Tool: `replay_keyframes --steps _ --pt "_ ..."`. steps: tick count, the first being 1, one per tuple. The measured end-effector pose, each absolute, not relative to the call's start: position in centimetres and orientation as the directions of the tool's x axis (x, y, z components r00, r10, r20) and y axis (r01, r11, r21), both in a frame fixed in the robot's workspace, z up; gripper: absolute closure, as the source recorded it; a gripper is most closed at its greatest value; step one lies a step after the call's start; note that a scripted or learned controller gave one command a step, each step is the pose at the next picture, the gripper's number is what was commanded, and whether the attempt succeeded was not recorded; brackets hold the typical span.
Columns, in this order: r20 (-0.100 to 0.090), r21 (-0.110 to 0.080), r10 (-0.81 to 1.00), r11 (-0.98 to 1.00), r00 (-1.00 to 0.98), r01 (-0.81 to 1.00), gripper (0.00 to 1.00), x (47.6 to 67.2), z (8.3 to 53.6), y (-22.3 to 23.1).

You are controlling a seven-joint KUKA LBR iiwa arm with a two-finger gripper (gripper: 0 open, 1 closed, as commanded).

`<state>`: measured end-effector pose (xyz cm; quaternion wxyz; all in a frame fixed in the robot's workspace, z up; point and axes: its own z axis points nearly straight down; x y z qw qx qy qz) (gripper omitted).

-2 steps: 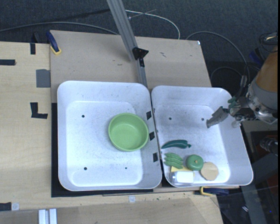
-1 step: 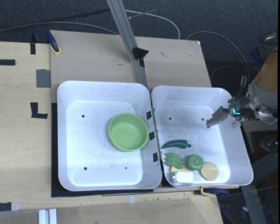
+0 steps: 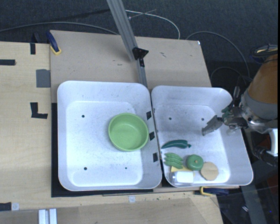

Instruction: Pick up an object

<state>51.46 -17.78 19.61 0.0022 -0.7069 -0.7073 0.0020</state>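
My gripper (image 3: pixel 210 127) hangs over the right part of the right bin (image 3: pixel 186 99), its fingers pointing left and down, with nothing seen between them. Below and left of it a dark green pepper (image 3: pixel 176 144) lies on the bin floor. Along the bin's front edge sit a light green bumpy toy (image 3: pixel 174 160), a green round toy (image 3: pixel 194 162), a tan disc (image 3: pixel 209 171) and a white block (image 3: pixel 183 177). A green bowl (image 3: pixel 128 132) rests in the left bin (image 3: pixel 84 101).
A grey pole (image 3: pixel 123 24) slants across the bench from the top to the gap between the bins. Cables run over the dark floor behind the bench. The arm's body (image 3: pixel 263 94) stands at the right bin's right rim.
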Motion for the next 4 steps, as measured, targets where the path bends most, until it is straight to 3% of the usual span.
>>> replay_keyframes --steps 2,3,4 --pt "0.001 -0.007 1.000 0.001 -0.001 1.000 0.00 51.0 9.1 -18.6" --pt "0.002 -0.004 1.000 0.002 -0.002 1.000 1.00 51.1 10.3 -18.6" --pt "-0.001 0.002 1.000 0.000 0.000 1.000 1.00 51.2 14.9 -19.4"
